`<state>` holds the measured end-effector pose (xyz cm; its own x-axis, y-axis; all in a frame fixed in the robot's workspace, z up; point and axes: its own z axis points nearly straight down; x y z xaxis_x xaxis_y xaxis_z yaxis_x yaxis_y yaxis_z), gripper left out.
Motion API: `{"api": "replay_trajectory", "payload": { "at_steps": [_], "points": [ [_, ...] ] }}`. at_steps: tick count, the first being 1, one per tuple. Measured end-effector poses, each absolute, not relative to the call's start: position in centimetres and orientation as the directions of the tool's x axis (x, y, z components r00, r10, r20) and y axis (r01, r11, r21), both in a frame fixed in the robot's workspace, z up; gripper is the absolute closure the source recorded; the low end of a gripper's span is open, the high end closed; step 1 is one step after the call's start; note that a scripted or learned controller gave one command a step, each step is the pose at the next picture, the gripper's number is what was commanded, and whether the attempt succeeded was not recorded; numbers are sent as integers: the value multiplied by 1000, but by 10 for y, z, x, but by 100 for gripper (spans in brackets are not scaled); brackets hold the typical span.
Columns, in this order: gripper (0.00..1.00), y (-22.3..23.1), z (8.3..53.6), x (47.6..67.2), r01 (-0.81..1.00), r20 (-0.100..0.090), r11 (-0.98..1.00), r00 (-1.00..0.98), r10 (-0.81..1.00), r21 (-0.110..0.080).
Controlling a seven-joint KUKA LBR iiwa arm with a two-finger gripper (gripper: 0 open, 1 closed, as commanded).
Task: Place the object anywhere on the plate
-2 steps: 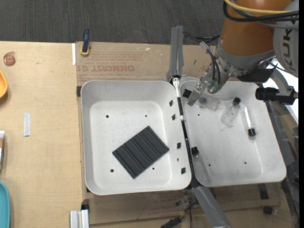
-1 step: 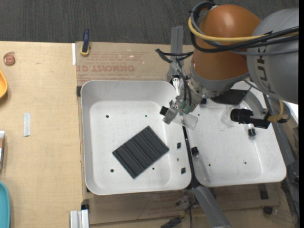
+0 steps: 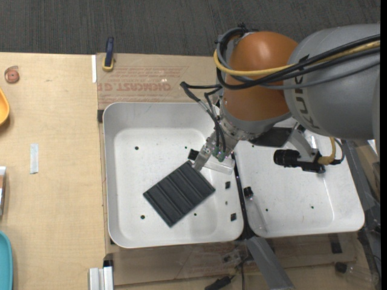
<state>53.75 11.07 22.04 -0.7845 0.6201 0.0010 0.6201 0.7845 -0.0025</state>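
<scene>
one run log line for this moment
arm: over divider between bins | gripper: above upper right corner of dark ribbed plate | plate: flat in left bin, tilted diagonally | grasp: none seen

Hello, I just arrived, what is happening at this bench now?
A grey and orange robot arm reaches in from the right, over the left white bin. Its gripper is low in that bin, at the upper corner of a dark ribbed plate lying flat and turned at an angle. I cannot tell whether the gripper carries anything.

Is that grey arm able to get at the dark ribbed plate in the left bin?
Probably yes: the gripper hangs right at the ribbed plate's upper corner, and nothing lies on it.
</scene>
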Motion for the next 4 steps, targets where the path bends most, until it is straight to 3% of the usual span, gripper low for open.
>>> {"api": "replay_trajectory", "payload": {
  "at_steps": [1, 2, 3, 4],
  "points": [
    [0, 111, 220, 538, 620, 1, 785, -785, 620, -2],
    [100, 109, 229, 539, 624, 0, 781, -781, 624, -3],
    [100, 58, 240, 521, 413, 0, 911, -911, 413, 0],
    [100, 89, 249, 579, 381, -1, 924, -924, 381, 0]
  ]
}}
